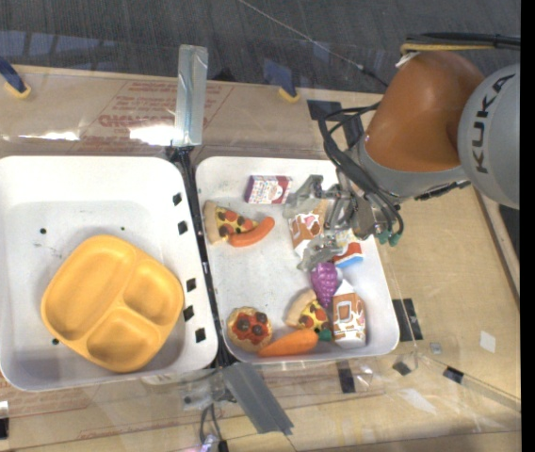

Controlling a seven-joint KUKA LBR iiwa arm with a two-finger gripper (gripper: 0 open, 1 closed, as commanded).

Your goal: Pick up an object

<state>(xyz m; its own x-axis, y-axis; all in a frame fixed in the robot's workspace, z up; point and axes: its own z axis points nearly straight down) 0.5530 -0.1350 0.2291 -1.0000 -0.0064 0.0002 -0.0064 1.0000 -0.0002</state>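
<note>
Gripper [329, 226]: seen low over the right bin [225, 262], near its right wall, reached in beneath the orange-banded wrist; whether it is parted or closed cannot be told, since metal parts and toys overlap there.
Nearest object: a small red-and-white carton [307, 228] lies directly under or against the gripper; contact cannot be confirmed.
Just below: a purple grape bunch [324, 278], close to the gripper's lower side.
Other candidates: a purple-and-white carton [267, 189] at the bin's top edge, a pizza slice [222, 219] touching a sausage [251, 233] to the left, a carrot [288, 344], a round pizza piece [250, 326] and an orange-and-white carton [348, 316] along the bottom.
Handling, judged: these are taken for light, rigid plastic play food, smooth and likely slippery; rounded pieces may roll or squirt out.
Hold point, judged: the carton's flat opposite faces are best suited to a two-finger pinch.
Left bin [23, 186]: a yellow divided tray [112, 299], well apart from the gripper.
</note>
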